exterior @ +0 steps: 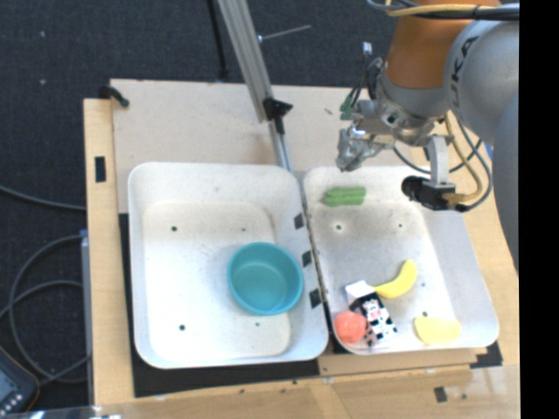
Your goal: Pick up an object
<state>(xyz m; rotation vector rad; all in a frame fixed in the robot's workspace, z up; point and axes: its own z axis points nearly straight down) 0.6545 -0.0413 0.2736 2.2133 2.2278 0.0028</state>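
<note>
The pincer (352, 157) hangs over the far edge of the right bin (454, 260); whether its tips are spread or pressed together I cannot tell. Just below it lies a green object (343, 197), perhaps a pea pod. Farther toward the near edge sit a banana (397, 281), a red ball (350, 326), a black-and-white spotted toy (376, 319) and a yellow piece (436, 329). A teal bowl (264, 278) rests in the left bin (166, 234).

There are two white bins: the left bin (157, 234) and the right bin (454, 260). There is one blue bowl (265, 278), one green block (343, 197), one banana (397, 281), one red ball (350, 326), one spotted cube (376, 317) and one yellow lemon shape (436, 329).
</note>
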